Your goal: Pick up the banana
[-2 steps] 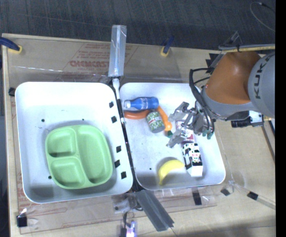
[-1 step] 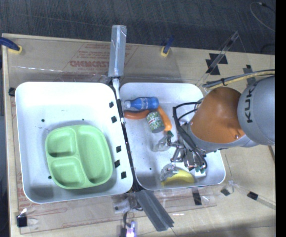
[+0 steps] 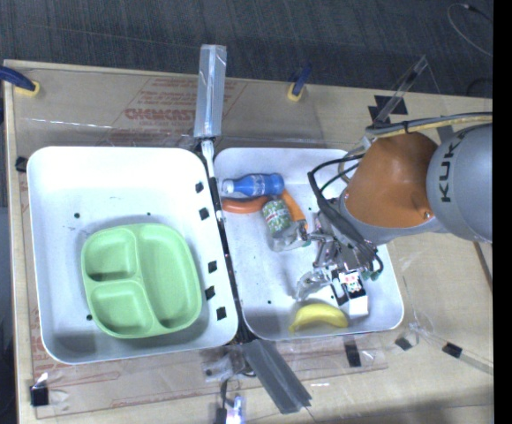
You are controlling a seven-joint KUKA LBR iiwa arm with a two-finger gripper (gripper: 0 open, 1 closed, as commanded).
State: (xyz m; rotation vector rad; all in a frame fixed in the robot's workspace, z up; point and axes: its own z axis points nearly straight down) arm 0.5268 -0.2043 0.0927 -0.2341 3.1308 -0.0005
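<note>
Banana, yellow, lies flat on the floor of the right-hand white bin, close against that bin's near rim and just below my pincer. Its long axis runs roughly left to right across the view, with a gentle curve that humps upward toward me; one tip points to the left, the other to the right, ending near a small black-and-white block beside my wrist hardware.

My pincer hangs over the right bin, reaching in from the right under the orange band and grey arm. Cables and metal parts crowd the fingers, and I cannot tell whether they are spread or pressed together. Nothing is visibly caught between them, and a thin strip of white bin floor separates the pincer from the banana.

Up and to the left of my pincer sit a clear jar with greenish contents, an orange carrot-like piece, and a blue bottle lying on its side. Farther left, well apart, the other white bin holds a green divided tray. Both bins rest on the table.
</note>
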